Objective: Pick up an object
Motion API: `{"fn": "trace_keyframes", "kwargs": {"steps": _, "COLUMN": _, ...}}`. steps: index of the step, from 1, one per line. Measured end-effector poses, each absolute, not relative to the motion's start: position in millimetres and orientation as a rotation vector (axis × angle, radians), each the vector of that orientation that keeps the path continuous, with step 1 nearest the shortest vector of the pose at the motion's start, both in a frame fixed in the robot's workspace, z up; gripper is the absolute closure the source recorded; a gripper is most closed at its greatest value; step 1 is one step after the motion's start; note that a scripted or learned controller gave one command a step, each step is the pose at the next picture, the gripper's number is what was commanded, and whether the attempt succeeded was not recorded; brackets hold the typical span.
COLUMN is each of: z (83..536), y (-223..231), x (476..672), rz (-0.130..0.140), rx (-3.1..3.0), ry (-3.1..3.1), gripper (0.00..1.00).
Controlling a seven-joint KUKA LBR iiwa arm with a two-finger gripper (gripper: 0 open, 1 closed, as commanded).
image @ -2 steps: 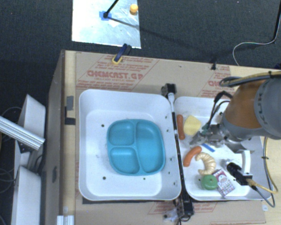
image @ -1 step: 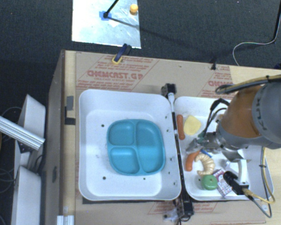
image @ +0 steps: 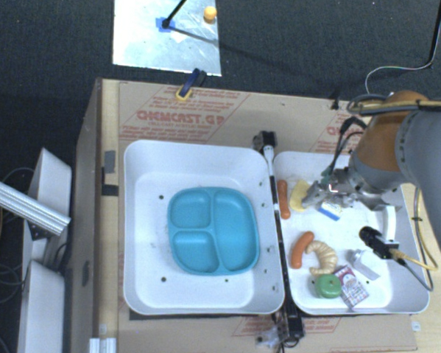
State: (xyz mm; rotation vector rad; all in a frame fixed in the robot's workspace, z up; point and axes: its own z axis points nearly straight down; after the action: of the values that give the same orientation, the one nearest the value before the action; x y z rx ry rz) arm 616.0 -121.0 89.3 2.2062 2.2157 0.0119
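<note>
As the grey arm (image: 410, 145) reaches in from the right over the counter (image: 209, 109), it bends down into the far part of the right bin (image: 399, 292), orange band above the wrist, its tool (image: 329, 191) low among the clutter. The left bin (image: 140, 227) carries a blue divided tray (image: 212, 231). In the right bin, a pale yellow object (image: 300, 195) lies just to the left of the tool, seemingly touching it, with a small blue-and-white item (image: 331, 209) directly beneath; either looks the likeliest target. An orange sausage (image: 283, 199) lies farther left along the bin wall, its long axis running far to near. Nearer sit a croissant-like pastry (image: 322, 256), a second sausage (image: 301, 249), a green round piece (image: 328, 287) and a red-and-white packet (image: 351, 286). Whether the tool is parted or closed cannot be told from here, nor whether it has anything in hand.
</note>
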Motion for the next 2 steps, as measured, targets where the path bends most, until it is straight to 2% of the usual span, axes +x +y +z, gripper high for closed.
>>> {"fn": "trace_keyframes", "kwargs": {"steps": 1, "z": 89, "y": -109, "x": 540.9, "rz": 0.010, "rx": 2.211, "ry": 2.213, "gripper": 0.00}}
{"fn": "trace_keyframes", "kwargs": {"steps": 2, "z": 89, "y": -90, "x": 525.1, "rz": 0.013, "rx": 2.206, "ry": 2.209, "gripper": 0.00}}
